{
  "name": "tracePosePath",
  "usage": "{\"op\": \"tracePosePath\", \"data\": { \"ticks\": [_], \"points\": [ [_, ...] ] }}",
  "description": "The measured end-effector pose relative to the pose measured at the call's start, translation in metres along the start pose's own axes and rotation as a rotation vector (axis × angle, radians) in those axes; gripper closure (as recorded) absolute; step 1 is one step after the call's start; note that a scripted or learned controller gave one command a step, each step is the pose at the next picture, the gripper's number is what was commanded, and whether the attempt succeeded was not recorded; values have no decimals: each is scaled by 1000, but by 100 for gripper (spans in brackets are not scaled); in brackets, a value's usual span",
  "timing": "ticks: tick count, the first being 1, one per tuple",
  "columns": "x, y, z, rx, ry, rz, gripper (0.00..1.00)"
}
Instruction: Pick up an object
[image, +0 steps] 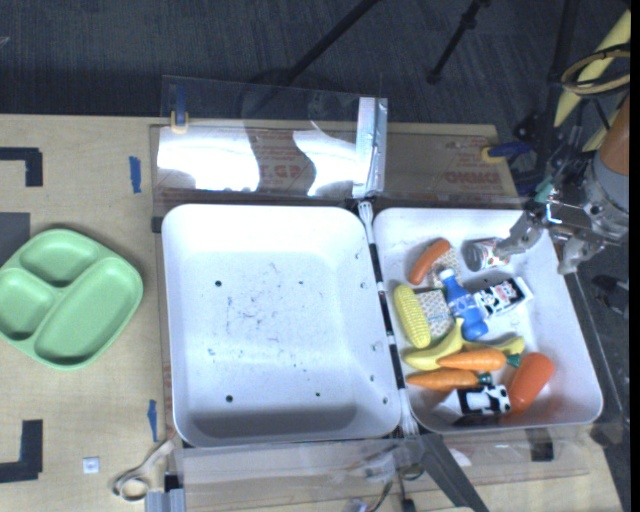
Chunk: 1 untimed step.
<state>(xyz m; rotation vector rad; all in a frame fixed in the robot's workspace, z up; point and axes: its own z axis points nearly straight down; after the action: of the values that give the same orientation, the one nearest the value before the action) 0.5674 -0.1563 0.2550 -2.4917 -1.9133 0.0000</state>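
Gripper (541, 232): seen at the right bin's far right corner, two fingers spread open, nothing held between them.
Right bin (580, 340): toy food is piled here — corn cob (411, 311), banana (440, 350), two carrots (470, 359), blue bottle (462, 300), silver can (480, 254) just beside the gripper.
Left bin (270, 320): set against the right bin.
Green plate (65, 298): placed at the counter's left edge.

Two white bins (265, 225), four carrots (472, 358), one corn cob (411, 311).
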Motion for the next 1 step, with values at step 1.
{"op": "tracePosePath", "data": {
  "ticks": [1],
  "points": [
    [35, 2, 142, -30, -1, -8, 0]
  ]
}}
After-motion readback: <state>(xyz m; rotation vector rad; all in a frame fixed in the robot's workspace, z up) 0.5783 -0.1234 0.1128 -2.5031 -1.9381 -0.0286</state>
